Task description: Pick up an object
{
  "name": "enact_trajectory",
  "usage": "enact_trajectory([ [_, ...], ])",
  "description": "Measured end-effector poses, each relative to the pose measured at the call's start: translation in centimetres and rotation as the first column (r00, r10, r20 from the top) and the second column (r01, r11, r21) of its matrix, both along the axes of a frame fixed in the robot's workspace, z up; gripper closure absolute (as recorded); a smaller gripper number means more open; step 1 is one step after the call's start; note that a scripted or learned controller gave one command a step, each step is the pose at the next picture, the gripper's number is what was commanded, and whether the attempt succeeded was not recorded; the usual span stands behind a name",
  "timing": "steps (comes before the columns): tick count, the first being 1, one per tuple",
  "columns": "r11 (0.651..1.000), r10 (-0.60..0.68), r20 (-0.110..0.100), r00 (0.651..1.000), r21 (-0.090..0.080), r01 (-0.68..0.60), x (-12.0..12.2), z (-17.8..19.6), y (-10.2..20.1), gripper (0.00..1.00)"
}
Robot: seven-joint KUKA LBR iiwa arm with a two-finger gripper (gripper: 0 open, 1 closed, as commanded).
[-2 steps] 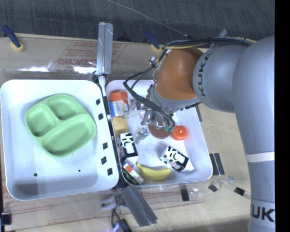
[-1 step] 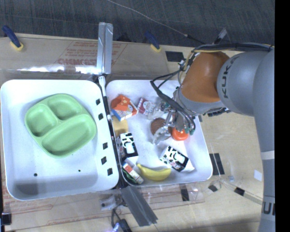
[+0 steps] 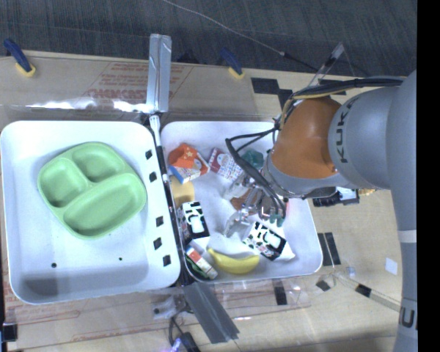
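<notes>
Care was wanted; the tool (image 3: pixel 242 222), its state untellable, hovered beside the black-and-white packet (image 3: pixel 268 242); centring came first.

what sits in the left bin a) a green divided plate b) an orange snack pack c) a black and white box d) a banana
a, the green divided plate lies in the left bin, while the banana lies in the right bin.
</notes>
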State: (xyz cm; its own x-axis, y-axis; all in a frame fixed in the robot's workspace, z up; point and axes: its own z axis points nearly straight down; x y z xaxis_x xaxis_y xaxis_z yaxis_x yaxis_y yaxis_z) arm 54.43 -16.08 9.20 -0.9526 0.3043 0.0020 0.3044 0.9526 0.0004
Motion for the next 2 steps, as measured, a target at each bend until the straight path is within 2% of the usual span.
enact_trajectory([
  [1,1.0,0.008,0.002,1.0,-0.001,-0.008,0.2,1.1,0.1,1.0],
  [2,0.995,-0.097,0.003,0.995,-0.001,0.097,3.3,0.0,3.0,1.0],
])
